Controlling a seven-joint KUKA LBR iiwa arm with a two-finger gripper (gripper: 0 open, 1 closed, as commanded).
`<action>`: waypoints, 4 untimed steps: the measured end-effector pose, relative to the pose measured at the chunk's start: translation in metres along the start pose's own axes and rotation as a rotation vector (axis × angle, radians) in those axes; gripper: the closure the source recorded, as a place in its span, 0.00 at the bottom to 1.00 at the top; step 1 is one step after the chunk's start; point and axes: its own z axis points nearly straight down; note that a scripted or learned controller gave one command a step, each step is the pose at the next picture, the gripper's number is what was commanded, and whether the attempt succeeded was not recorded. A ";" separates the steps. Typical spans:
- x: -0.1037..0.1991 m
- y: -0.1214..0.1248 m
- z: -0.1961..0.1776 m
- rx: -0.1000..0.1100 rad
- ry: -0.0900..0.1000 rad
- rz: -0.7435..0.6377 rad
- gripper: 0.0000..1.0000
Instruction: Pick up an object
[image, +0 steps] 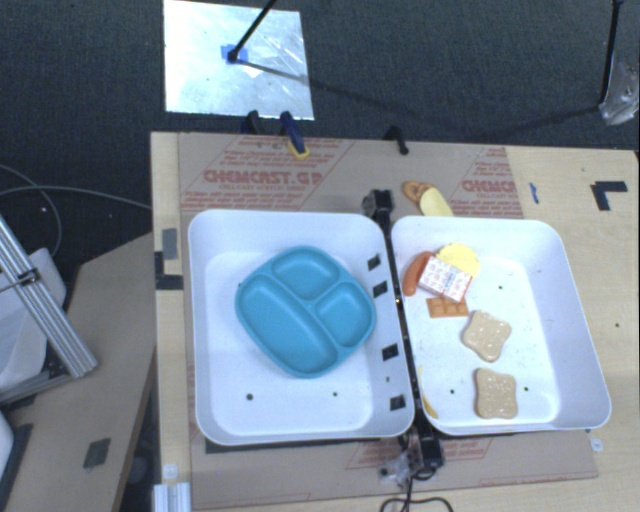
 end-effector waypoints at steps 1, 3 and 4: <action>0.087 -0.050 0.014 0.007 0.007 -0.001 1.00; -0.027 -0.117 0.070 0.012 0.002 0.016 1.00; -0.022 -0.116 0.065 0.006 0.003 0.007 0.00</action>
